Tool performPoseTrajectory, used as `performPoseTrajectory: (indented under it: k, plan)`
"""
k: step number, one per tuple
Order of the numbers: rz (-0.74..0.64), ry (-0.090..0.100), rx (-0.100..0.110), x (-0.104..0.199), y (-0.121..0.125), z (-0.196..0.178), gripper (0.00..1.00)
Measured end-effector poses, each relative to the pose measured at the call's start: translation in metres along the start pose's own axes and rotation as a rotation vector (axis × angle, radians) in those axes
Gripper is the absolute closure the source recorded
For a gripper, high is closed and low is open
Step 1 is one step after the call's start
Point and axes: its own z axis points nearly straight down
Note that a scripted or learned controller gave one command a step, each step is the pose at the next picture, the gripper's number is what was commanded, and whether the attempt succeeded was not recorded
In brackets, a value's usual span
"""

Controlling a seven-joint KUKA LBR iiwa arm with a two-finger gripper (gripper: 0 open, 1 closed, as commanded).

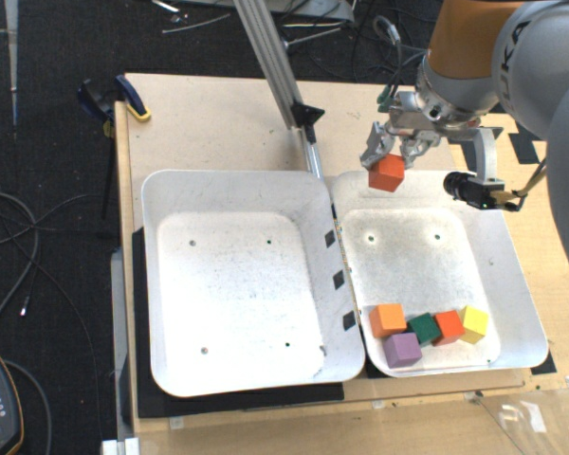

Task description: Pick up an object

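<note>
An orange-red cube point(387, 172) hangs in the air over the far edge of the right bin point(512, 282), between the fingers of my gripper point(393, 157), which is shut on it. The arm comes down from the upper right, its orange band at the top of the view. On the right bin's near floor lie several small blocks: an orange one point(390, 318), a green one point(424, 329), a red-orange one point(449, 325), a yellow one point(475, 322) and a purple one point(403, 349).
The left bin point(171, 254) lies beside the right one, their rims meeting in the middle. A slanted metal rail point(270, 50) crosses the bench behind the bins. A black fitting point(474, 190) with a cable hangs beside the gripper.
</note>
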Motion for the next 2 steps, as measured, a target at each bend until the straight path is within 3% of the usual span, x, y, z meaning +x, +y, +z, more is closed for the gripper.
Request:
performPoseTrajectory:
  k: [1,2]
  plan:
    - [0.003,-0.004,0.007,-0.003,-0.001,-0.005,1.0]
    - [0.001,0.0,0.017,0.058,0.019,0.082,1.0]
